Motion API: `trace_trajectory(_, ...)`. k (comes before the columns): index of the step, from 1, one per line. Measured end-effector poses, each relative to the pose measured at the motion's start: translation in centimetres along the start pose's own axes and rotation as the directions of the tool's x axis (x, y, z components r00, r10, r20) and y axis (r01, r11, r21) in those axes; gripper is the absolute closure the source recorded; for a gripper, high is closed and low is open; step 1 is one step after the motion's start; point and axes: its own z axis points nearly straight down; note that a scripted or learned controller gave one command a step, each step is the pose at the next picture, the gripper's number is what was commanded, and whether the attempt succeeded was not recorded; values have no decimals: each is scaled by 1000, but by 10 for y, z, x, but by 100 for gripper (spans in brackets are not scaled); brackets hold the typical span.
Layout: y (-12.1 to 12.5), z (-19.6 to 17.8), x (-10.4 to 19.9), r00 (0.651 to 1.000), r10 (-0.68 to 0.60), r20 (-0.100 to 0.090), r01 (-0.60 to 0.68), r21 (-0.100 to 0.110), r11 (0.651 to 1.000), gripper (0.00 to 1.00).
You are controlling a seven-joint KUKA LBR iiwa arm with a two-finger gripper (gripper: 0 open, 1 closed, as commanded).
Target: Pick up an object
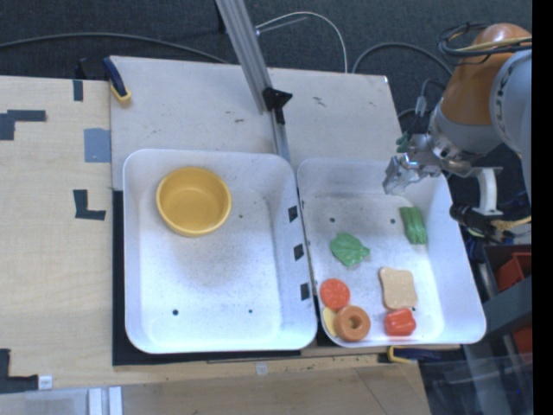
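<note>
The right bin (pixel 346 188) holds several toy foods: a green leafy piece (pixel 349 250), a green pod (pixel 414 225), a slice of toast (pixel 397 287), an orange-red round slice (pixel 334 294), a brown doughnut (pixel 353 322) and a red block (pixel 399 322). My gripper (pixel 399 178) hangs over the bin's far right part, above and a little left of the green pod. Nothing shows between its fingers.
A yellow bowl (pixel 193 200) sits in the far left part of the left bin (pixel 216 301). A slanted metal pole (pixel 249 50) rises behind the bins, over the divider. Cables lie on the dark floor beyond the bench.
</note>
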Motion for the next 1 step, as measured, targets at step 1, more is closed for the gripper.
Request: trace_trajectory(1,-1,-44,-4,1000,0,0,0,0,1000,100)
